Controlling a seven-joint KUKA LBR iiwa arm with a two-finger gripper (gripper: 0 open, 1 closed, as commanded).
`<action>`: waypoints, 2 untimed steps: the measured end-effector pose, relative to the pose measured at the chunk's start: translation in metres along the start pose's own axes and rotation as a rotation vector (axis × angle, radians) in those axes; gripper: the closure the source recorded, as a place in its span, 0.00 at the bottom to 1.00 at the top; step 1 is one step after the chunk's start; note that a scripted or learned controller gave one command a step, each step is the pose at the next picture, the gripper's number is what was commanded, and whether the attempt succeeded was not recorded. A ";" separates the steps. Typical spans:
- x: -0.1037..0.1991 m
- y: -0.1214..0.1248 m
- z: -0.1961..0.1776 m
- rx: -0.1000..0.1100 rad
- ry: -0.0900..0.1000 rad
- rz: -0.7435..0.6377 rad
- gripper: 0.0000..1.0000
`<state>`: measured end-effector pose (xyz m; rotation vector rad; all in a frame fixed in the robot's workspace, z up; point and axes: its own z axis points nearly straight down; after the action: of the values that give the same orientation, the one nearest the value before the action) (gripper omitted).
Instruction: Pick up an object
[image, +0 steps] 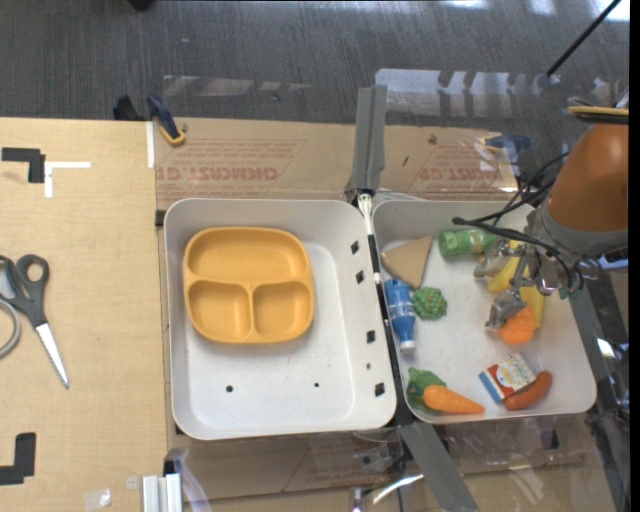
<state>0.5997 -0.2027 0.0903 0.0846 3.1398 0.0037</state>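
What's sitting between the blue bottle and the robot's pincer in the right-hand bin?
In the camera view, a green broccoli-like toy lies just right of the blue bottle; beyond it is bare white bin floor up to the pincer.

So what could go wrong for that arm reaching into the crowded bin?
1. The gripper sits among a small orange item and a yellow one, packed close; it might nudge both or grab neither.
2. The right bin is crowded, so pushed toys could pile against the sausage or the wall.

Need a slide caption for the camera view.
Gripper hovers low over toy food in the right bin; yellow tray sits left.
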 end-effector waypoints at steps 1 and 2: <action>-0.001 0.002 -0.007 -0.002 -0.001 -0.002 1.00; -0.041 0.073 0.000 0.002 -0.002 0.171 1.00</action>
<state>0.6449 -0.1324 0.0901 0.3520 3.1198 0.0012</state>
